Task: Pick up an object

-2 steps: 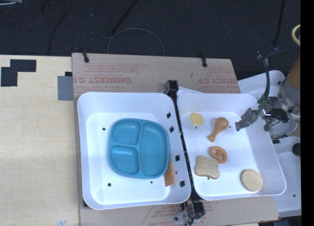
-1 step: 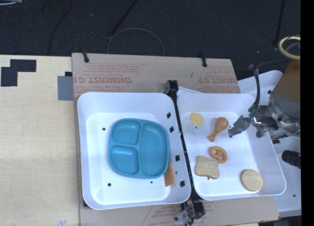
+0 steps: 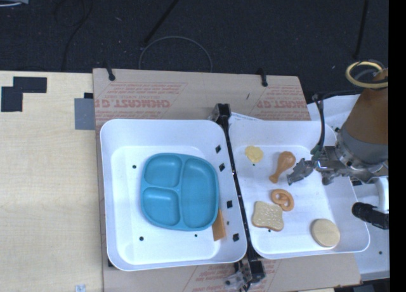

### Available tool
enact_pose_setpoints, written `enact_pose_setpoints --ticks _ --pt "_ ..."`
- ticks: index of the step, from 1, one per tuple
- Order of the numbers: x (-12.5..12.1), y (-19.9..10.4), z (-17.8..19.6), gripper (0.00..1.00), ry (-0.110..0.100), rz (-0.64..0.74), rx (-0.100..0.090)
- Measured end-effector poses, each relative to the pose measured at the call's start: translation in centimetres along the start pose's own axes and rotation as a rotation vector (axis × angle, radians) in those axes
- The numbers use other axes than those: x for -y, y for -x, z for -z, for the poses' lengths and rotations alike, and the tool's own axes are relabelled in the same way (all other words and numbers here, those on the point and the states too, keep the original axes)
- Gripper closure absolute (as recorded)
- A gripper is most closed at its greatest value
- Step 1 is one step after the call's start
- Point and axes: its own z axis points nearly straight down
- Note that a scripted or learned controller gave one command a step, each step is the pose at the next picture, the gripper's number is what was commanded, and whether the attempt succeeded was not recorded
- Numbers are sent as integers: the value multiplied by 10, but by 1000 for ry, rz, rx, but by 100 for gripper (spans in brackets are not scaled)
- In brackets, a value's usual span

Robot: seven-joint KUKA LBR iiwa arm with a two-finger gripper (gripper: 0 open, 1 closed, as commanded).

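Grey pincer (image 3: pixel 303 171) over the right white bin (image 3: pixel 346 246).
Finger spread cannot be told; tips hang just right of the tan toy drumstick (image 3: pixel 281 164), arm entering from the right.

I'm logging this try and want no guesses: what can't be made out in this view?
- Hand: small and blurred in the camera view, so its grip state can't be read, nor whether it touches the drumstick.
- Brown piece: partly tucked under the blue tray; its kind is unclear.
- Arm: cut off by the right edge.
- Small yellow item: too small to identify.
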Motion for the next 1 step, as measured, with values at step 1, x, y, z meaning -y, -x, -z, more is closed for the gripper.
enact_pose_setpoints --ticks 1 --pt "-2 -10 -58 0 -1 -2 -1"
